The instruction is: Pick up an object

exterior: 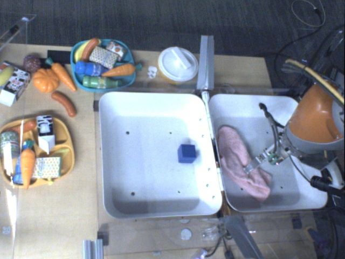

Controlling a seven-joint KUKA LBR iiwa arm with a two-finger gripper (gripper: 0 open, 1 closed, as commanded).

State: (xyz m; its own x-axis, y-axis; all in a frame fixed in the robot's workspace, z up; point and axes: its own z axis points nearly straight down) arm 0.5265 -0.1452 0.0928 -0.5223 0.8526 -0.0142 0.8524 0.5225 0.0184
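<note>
So the gripper (253, 169) is down in the right bin (302, 198), tips touching the pink cloth (240, 161) that's slumped against that bin's left wall. Looks like it's pinching a fold, but honestly can't tell the jaws' state from up here

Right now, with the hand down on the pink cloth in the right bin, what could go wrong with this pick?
1. The hand sits at the edge of the pink cloth, not its middle; a pinch there may catch only a fold and slip off.
2. The cloth is limp and spread out; if lifted, it may drag along the right bin floor or snag its wall.
3. The blue cube lies in the left bin, so this approach cannot fall back on it.
</note>
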